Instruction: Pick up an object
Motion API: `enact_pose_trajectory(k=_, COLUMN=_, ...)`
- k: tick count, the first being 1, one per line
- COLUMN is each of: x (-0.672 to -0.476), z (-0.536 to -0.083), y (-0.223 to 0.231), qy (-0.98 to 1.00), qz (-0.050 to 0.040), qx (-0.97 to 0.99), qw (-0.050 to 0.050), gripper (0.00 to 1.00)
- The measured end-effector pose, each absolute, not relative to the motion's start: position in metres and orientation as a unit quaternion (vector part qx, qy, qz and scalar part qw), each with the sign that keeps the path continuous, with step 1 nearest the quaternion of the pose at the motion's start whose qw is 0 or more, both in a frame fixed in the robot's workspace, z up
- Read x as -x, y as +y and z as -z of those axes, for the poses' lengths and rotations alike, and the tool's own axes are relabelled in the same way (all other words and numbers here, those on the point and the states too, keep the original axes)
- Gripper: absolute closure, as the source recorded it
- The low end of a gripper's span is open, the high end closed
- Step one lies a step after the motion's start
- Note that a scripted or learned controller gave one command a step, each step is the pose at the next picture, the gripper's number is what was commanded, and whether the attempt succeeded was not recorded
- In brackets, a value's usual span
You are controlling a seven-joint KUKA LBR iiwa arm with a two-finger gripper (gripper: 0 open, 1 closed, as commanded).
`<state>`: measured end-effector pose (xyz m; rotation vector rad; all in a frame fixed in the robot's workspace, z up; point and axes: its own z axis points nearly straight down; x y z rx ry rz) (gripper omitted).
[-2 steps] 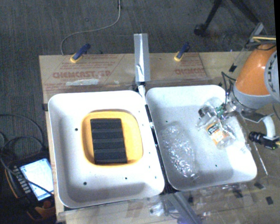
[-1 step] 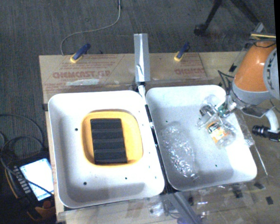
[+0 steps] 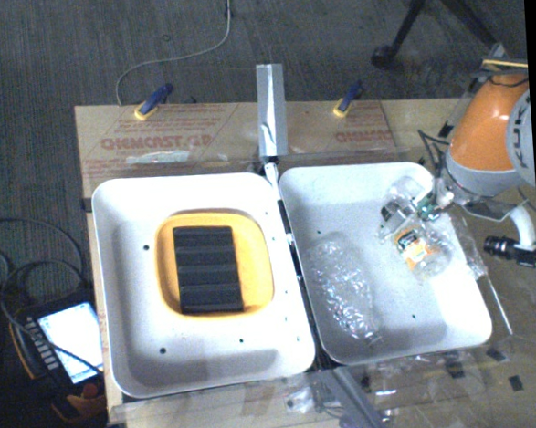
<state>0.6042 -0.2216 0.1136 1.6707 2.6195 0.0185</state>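
Observation:
The right bin holds a crumpled clear plastic bottle lying left of centre. A second clear plastic item with an orange label lies near the bin's right wall. My gripper is low over the bin's upper right part, just above and left of the labelled item and close to touching it. The arm's orange band is behind it at the right. A yellow block with a black ridged top lies flat in the middle of the left bin.
A raised divider separates the two bins, with a metal post behind it. Two blue and yellow clamps hold the board at the back. Cables and a tablet lie on the floor to the left.

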Motion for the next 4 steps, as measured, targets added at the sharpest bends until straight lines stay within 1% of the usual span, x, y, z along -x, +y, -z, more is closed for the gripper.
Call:
enact_pose_trajectory(k=1, x=-0.656, z=-0.173, y=-0.17, qy=0.844, qz=-0.0001, qx=-0.537, qw=0.001, gripper=1.0)
enact_pose_trajectory(k=2, x=-0.668, z=-0.17, y=-0.112, qy=0.887, qz=0.001, qx=-0.462, qw=0.001, gripper=1.0)
enact_pose_trajectory(k=3, x=-0.659, z=-0.095, y=-0.114, qy=0.886, qz=0.0011, qx=-0.464, qw=0.001, gripper=1.0)
enact_pose_trajectory(k=4, x=-0.666, z=-0.164, y=-0.098, qy=0.893, qz=-0.0008, qx=-0.45, qw=0.0, gripper=1.0)
